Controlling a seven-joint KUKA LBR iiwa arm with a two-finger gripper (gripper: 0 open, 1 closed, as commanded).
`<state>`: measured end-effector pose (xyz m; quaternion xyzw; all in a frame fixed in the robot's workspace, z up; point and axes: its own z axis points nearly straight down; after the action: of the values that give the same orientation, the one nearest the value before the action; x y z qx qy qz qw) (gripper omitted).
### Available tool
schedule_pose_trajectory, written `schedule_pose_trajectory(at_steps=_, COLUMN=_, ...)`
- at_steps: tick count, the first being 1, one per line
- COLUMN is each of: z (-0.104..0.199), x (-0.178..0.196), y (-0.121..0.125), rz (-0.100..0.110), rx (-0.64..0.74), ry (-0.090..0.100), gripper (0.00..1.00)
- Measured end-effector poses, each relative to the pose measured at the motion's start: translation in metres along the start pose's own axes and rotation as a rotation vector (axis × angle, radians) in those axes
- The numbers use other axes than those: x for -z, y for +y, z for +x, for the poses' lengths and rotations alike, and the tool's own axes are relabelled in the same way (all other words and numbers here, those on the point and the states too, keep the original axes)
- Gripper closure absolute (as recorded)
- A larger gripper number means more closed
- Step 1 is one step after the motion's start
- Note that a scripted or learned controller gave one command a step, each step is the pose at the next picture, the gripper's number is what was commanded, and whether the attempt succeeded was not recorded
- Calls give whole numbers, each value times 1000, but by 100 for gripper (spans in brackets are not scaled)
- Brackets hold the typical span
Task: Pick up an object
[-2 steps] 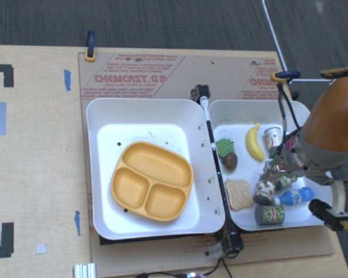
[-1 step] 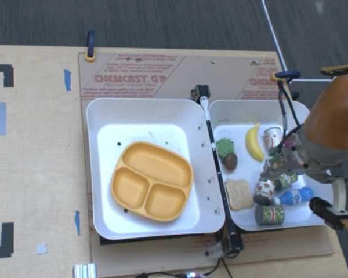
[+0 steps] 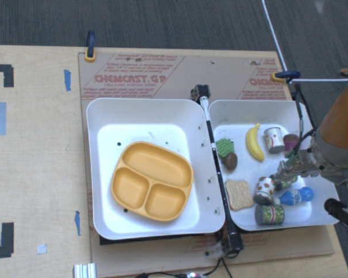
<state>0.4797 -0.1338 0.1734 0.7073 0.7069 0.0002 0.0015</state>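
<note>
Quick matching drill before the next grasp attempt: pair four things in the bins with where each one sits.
Things:
1. yellow divided plate
2. banana
3. toast slice
4. green can

Places:
A. right bin, near edge, below the gripper
B. left bin
C. right bin, far half, middle
D. right bin, beside the divider between bins

Pairs: 1-B, 2-C, 3-D, 4-A

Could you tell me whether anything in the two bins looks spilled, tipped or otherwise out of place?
Nothing looks spilled or damaged. The can in the right bin lies on its side near the front edge. The tray sits flat but turned at a slant in the left bin.
</note>
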Motion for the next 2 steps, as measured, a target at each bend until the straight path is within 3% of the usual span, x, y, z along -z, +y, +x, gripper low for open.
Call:
schedule_pose_trajectory(at_steps=1, z=-72, x=2, y=0, rz=-1, rx=0, ry=-1, gripper=100)
schedule_pose_trajectory(at_steps=2, z=-7, x=9, y=1, rz=2, rx=2, ry=4, gripper=100)
